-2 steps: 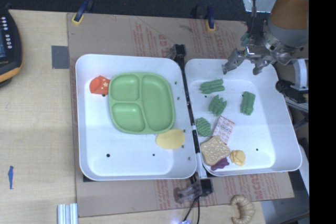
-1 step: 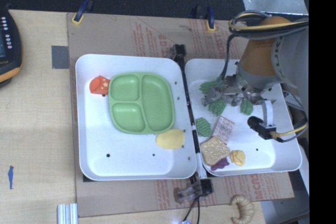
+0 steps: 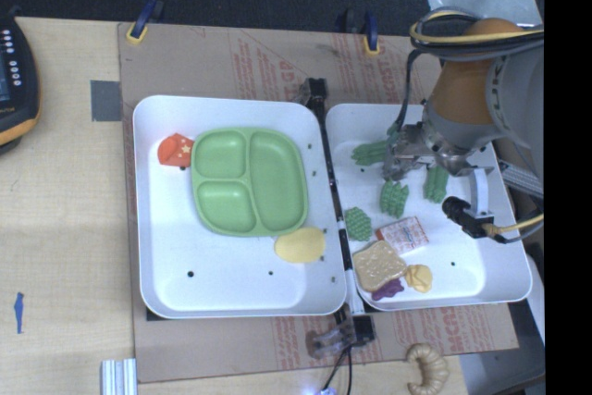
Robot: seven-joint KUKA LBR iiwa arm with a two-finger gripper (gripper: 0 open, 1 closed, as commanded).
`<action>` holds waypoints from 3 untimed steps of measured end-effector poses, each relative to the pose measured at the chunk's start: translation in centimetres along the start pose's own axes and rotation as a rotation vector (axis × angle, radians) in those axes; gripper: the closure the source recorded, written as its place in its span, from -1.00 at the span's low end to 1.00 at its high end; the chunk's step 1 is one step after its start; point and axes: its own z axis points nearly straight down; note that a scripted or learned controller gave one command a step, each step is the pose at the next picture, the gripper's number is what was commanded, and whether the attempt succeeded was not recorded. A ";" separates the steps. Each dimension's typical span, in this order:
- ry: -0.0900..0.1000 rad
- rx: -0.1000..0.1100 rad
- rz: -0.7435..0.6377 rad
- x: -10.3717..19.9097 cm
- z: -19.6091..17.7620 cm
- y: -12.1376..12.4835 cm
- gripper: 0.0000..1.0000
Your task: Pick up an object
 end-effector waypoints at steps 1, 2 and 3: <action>-0.001 0.000 -0.001 0.0 0.0 0.0 -1.00; 0.003 0.005 0.001 0.0 1.2 -4.2 -1.00; 0.001 0.001 0.000 -0.2 0.1 -3.9 1.00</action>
